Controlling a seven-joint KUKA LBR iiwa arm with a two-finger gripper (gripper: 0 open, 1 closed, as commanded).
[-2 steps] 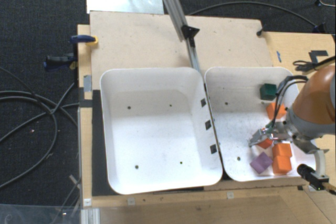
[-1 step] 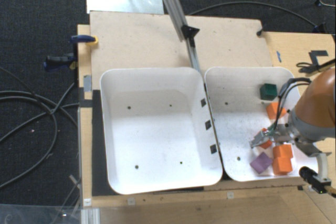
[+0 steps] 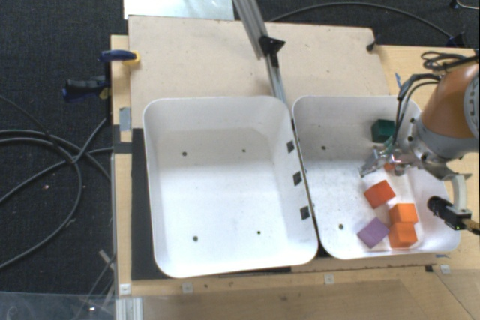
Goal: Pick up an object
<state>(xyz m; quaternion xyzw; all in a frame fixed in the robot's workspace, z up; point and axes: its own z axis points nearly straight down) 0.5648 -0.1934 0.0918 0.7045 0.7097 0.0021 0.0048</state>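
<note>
The left bin (image 3: 225,183) holds nothing to take. In the right bin (image 3: 330,183) lie a purple block (image 3: 373,233), an orange block (image 3: 379,194), two more orange blocks (image 3: 403,224) and a green piece (image 3: 383,130) near the far wall. The hand (image 3: 384,161) hangs low just above the first orange block; whether it is open I cannot tell. Nothing looks lifted yet, so grasping and raising remain.
</note>
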